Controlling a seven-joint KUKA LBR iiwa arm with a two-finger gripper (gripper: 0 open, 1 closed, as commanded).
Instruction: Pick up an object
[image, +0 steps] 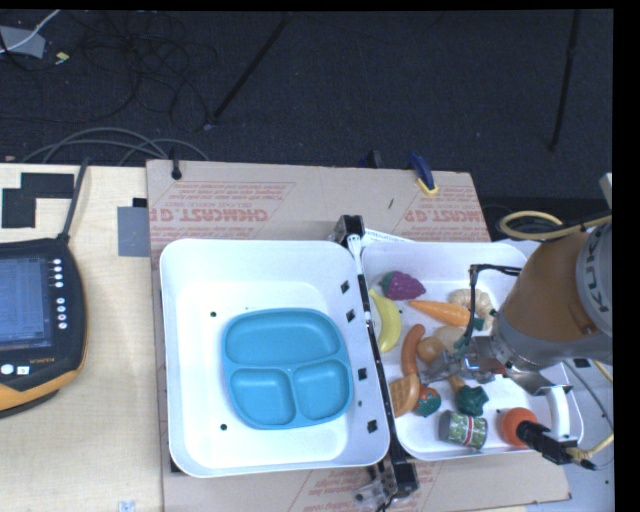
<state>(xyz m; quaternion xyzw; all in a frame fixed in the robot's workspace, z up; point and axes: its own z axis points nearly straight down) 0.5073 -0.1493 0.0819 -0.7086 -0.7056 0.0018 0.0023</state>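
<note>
The right bin (540, 447) holds several toy foods: a purple eggplant (403, 286), a carrot (440, 312), a yellow banana (387, 320), an orange-brown sausage (412, 344), a brown bread-like piece (404, 394), a red and green strawberry (428, 403), a dark green piece (472, 400), a small green can (466, 430) and an orange ball-like piece (514, 424). My gripper (461, 361) is low in the middle of this bin, over the cluster between the sausage and the dark green piece. The orange band of the wrist (545, 300) hides the bin's right part.
The left bin (190, 300) holds a blue three-compartment plate (285, 365). A black divider with clips (362, 340) runs between the bins. A tablet pendant (35, 315) lies at far left on the bench. Cables (530, 222) lie behind the right bin.
</note>
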